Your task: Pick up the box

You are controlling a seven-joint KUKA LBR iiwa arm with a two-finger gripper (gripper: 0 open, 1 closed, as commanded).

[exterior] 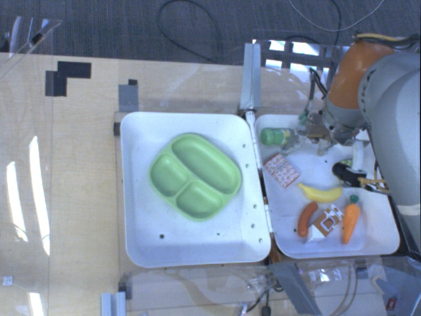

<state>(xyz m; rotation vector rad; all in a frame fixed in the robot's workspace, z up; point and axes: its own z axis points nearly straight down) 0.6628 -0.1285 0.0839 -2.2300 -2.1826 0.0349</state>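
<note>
Arm (388,104) enters from the right and is bent down over the far end of the right bin (375,239), which puts its gripper (314,135) low beside a green bottle (276,136) lying on its side in that bin's far left corner. Whether the gripper is spread or pressed together cannot be told from this angle, and nothing is seen held in it. Left bin (131,196) carries a single green divided plate (195,175), set roughly central and flat; judged to be a drop-off spot rather than part of the present step. Right bin holds the loose stock, scattered without order, as for picking trials. Banana (320,191) lies across the middle. Box (281,170), flat with a red-and-white pattern, lies face up near the left wall, between bottle and banana, apart from both and a little nearer the camera than the gripper; judged not yet approached squarely, so the gripper must shift toward it before any grasp. Carrot (350,222) and sausage (306,219) lie at the near end, flanking a small brown-and-white carton (327,221) that touches or nearly touches the sausage. Floor (131,18) beyond is dark grey carpet with a thin black cable (191,12) looped on it. Bench (66,209) is pale wood, glare-streaked at the left, marked with black tape patches (66,76); a metal post (250,78) stands behind the join of the bins.
</note>
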